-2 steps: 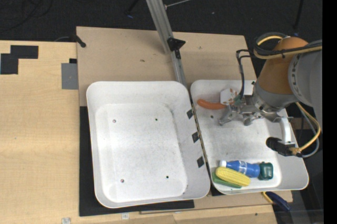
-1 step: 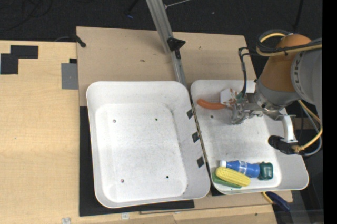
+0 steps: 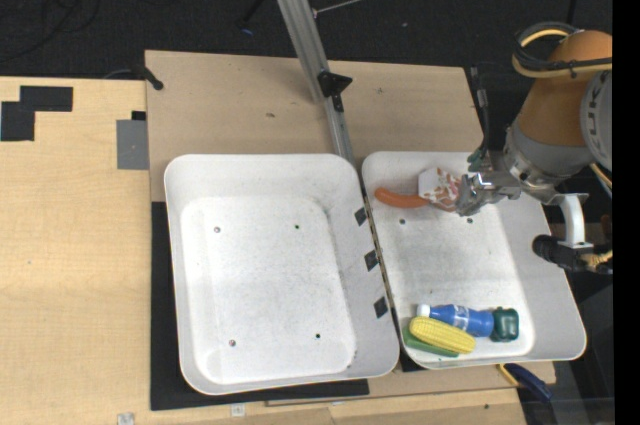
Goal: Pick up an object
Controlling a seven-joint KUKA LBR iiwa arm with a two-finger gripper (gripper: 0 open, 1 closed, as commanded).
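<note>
In the right bin [image 3: 530,263], my gripper [image 3: 470,197] hangs low over the far edge, reaching in from the right. Just left of its tip lies a small white packet with red print [image 3: 441,186], touching or very close to the fingers. An orange carrot-like piece [image 3: 399,199] lies left of the packet. At the bin's near edge a yellow corn cob [image 3: 441,337] lies against a blue bottle with a green cap [image 3: 478,321].
The left bin [image 3: 190,213] sits beside the right one, joined by black clips [image 3: 371,259]. A slanted aluminium rail [image 3: 303,33] rises behind the bins. Black cables and a clamp [image 3: 570,251] hang at the arm's right.
</note>
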